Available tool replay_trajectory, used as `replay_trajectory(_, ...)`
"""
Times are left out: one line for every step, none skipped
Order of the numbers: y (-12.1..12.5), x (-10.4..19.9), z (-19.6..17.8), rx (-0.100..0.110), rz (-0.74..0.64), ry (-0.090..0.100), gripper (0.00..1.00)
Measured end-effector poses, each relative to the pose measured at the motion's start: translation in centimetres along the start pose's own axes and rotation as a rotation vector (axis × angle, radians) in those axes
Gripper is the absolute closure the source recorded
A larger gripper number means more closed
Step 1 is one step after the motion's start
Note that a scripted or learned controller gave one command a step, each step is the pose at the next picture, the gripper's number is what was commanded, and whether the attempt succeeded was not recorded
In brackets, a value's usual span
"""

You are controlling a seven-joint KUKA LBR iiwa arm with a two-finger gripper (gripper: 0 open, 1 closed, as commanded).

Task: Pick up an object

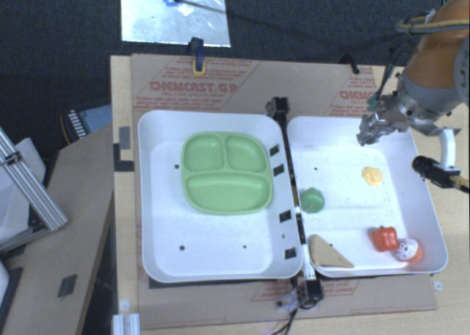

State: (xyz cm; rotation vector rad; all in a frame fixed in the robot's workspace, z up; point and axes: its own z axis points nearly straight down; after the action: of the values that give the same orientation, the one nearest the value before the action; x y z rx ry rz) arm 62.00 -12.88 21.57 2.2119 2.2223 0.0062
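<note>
Grey and orange, the arm enters at upper right; we see its gripper (369, 133) over the right bin's (330, 135) upper part, grip state unclear. Below it lie a yellow piece (373, 175), green ball (312, 200), red toy (384, 238) and tan wedge (328, 253).

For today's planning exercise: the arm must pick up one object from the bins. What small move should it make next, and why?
Probably move the gripper toward the camera and down over the yellow piece. The gripper sits near the right bin's far edge with nothing seen between its fingers, and the yellow piece is the nearest object, lying apart from the others with bare floor around it.
</note>
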Motion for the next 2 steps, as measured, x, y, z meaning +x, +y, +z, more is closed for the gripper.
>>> replay_trajectory(0.1,0.0,-4.3,0.003,0.000,0.001,1.00)
replay_trajectory(-0.3,4.8,-4.6,0.005,-0.003,0.001,1.00)
